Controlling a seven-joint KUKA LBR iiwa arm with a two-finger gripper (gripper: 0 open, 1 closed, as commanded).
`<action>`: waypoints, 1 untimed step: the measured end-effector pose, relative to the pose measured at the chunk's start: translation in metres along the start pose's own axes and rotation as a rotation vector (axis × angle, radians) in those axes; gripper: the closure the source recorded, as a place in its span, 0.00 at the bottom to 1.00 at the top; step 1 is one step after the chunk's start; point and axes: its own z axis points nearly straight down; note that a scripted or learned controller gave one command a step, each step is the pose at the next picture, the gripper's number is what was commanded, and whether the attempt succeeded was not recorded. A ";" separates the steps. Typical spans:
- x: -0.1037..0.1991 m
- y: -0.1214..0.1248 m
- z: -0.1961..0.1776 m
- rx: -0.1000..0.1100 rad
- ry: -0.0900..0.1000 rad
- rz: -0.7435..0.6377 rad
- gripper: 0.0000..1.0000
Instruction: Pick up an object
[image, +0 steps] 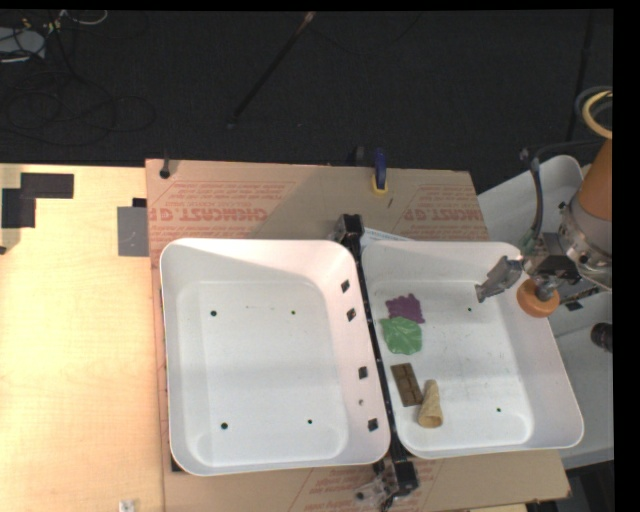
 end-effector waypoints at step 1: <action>-0.001 0.000 -0.010 0.001 0.001 0.000 1.00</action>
